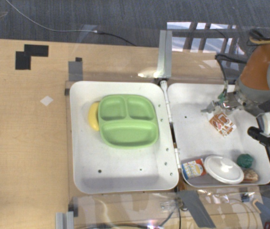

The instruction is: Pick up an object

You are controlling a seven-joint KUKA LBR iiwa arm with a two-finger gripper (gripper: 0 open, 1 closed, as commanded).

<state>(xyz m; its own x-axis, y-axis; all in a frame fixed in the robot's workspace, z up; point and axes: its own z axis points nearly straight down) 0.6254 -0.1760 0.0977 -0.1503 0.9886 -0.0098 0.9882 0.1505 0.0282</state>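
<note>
Arm reaching over the packet in the right bin

The gripper (pixel 221 105) is hanging over the far right part of the right bin (pixel 192 128), its metal tip just touching or sitting just above the upper end of a small packet (pixel 222 123); from this slant I cannot tell whether it is apart, together or clamped on anything. The grey arm with its orange band (pixel 259 73) is coming in over the bin's right rim.

Judging from this, the step in hand is closing on the packet. To do it well, the tip is needing to be centred over the packet's body rather than its end, lowered until it is meeting the bin floor, and closed across the narrow side, since a flat thing is slipping out easily from a corner pinch.

The packet is looking flat and small, white with red-brown markings, lying tilted on the bin floor, well apart from the other things. Those are crowding the near edge of the right bin: a white lidded bowl (pixel 224 169), a small carton (pixel 193 168) at its left, a dark green ball (pixel 245 161) toward the near right corner.

In the left bin (pixel 82 175) a green divided tray (pixel 127 120) is sitting over a yellow object (pixel 93 117)
</note>
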